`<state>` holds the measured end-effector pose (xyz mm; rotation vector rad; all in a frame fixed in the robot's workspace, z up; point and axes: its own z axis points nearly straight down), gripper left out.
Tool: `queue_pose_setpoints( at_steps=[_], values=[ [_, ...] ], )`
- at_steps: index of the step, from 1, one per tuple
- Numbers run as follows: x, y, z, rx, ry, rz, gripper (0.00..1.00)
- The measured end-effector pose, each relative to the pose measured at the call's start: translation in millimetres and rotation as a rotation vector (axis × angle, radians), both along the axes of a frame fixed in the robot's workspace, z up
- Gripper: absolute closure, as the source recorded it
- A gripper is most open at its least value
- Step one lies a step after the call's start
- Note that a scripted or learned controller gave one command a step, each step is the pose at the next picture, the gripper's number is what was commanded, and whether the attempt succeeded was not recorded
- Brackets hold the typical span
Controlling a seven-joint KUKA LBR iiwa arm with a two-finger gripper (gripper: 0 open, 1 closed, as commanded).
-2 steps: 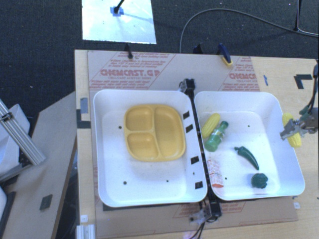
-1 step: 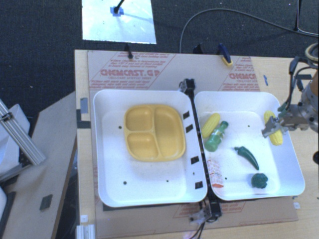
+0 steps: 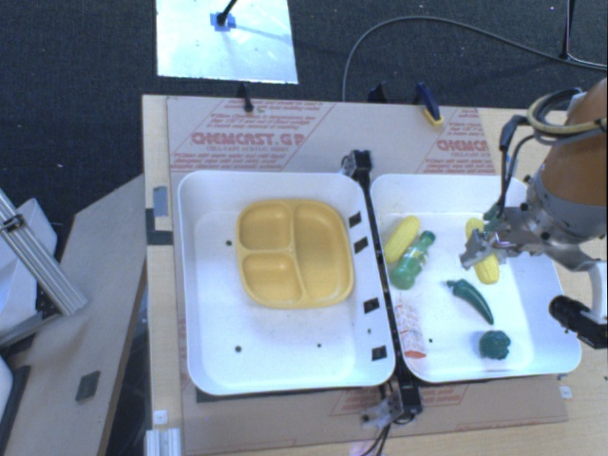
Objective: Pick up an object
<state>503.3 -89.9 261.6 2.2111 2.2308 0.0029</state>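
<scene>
Broccoli [image 3: 494, 345] sits nearest me in the right bin [image 3: 541, 364], a green pepper [image 3: 472, 299] just above it. I see the hand [image 3: 483, 252] low over a yellow corn cob [image 3: 486, 268] — touching or not, I cannot tell, nor whether it is open. Left bin [image 3: 214, 350] carries a yellow tray [image 3: 293, 253].

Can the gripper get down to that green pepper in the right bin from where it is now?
Probably yes. The green pepper lies apart from the other items on the right bin floor, just below the gripper, with nothing over it.
</scene>
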Motion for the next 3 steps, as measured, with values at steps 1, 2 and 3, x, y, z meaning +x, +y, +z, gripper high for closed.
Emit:
queue_pose_setpoints(
  at_steps=[1,2,3],
  values=[
    [2.5,56.9,-18.2,0.002,0.001,0.002,1.0],
    [3.0,114.2,-15.7,0.002,0.001,0.003,1.0],
    [-10.0,171.9,-23.5,0.002,0.002,0.002,1.0]
  ],
)
